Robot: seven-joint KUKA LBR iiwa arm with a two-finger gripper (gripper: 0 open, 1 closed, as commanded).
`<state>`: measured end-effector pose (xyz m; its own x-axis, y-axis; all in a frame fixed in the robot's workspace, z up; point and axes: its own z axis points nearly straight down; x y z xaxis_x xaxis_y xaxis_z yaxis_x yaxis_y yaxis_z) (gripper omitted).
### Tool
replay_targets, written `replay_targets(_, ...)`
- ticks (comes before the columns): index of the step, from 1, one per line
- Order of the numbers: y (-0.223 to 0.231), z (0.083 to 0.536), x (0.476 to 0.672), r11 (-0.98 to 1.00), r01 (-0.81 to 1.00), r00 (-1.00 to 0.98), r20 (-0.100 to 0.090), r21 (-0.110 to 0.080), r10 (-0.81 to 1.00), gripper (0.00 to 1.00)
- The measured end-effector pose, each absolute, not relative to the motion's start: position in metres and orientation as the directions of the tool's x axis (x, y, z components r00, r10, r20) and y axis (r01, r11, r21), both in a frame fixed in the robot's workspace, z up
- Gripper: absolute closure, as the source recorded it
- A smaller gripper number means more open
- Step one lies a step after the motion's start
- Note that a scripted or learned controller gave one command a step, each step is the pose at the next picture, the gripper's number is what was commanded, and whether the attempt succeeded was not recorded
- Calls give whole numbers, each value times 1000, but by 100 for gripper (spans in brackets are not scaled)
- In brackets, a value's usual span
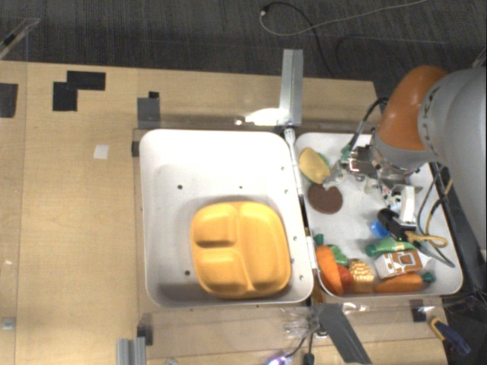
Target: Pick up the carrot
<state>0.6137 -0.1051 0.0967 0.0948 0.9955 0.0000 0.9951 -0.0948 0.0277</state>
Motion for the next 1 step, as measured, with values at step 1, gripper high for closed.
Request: replay_targets(1,-97,96,662,-225,974,225,1,9,974,0)
